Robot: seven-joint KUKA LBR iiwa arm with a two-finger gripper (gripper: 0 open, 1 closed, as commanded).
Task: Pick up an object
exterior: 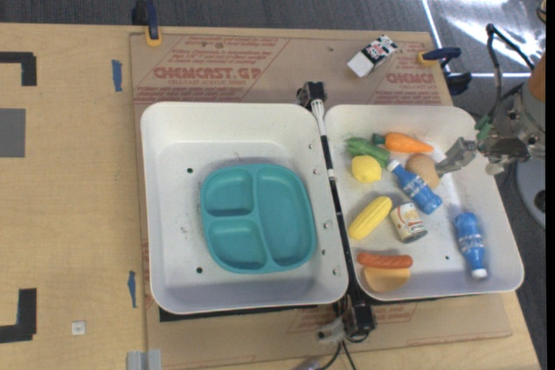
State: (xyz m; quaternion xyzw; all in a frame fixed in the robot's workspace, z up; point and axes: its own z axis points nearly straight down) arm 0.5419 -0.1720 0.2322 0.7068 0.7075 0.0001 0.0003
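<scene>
The right bin (499,212) holds several toy foods: an orange carrot (406,143), a green pepper (368,149), a lemon (367,171), a brown potato (422,166), a blue bottle (416,189), a corn cob (370,217), a small can (408,223), a second blue bottle (469,243) and a hot dog (385,260) on an orange bun. My gripper (474,160) hangs over the bin's upper right corner, just right of the potato. It is open, one grey finger (453,155) pointing toward the potato, with nothing between the fingers.
The left bin (165,186) holds a teal divided plate (257,217). A small black-and-white carton (372,55) lies on the board behind the bins. A blue clamp (442,58) sits at the back right and another clamp (149,17) at the back left.
</scene>
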